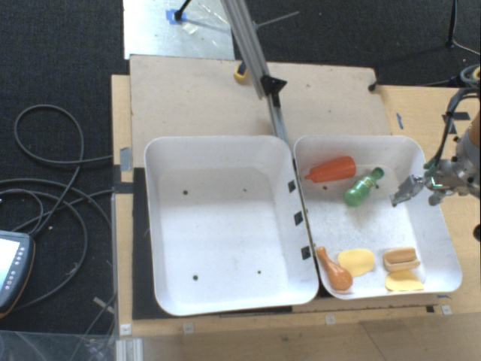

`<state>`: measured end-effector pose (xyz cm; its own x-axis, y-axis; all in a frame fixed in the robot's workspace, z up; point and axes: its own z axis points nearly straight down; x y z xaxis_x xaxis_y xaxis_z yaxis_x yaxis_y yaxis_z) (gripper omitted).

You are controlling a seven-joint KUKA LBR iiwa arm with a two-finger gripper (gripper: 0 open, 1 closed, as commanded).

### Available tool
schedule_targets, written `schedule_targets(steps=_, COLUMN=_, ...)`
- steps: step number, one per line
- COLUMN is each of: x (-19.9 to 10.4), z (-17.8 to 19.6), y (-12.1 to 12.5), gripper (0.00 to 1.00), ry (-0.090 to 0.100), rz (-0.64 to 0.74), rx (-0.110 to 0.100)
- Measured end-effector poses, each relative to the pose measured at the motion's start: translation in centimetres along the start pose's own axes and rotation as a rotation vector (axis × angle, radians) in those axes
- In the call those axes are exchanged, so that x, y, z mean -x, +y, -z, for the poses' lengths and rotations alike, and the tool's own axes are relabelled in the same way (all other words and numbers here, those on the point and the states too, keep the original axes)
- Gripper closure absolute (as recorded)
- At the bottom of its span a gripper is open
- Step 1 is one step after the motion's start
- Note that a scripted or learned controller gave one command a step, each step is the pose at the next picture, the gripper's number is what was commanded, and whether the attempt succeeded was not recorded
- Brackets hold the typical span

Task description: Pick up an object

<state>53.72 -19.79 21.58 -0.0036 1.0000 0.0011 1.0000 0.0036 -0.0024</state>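
Glossy drumstick (334,270), yellow disc (357,261), ridged bun (400,259).

2 white bins (218,153); 6 objects (all in right bin): 1 orange bottle (331,170), 1 green bottle (362,187), 1 drumstick (334,270), 2 yellow pieces (356,261), 1 hot dog (400,258).

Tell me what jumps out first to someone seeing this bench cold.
The bright toys in the right bin: an orange bottle and a green bottle near its far side, and a drumstick with yellow pieces along its near edge. The gripper hangs at that bin's right rim, beside the green bottle.
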Motion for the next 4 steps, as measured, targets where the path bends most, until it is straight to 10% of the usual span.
schedule_targets(steps=4, x=-1.5, z=-12.7, y=-0.3, gripper=0.00, ry=0.000, rz=-0.003, rx=0.001)
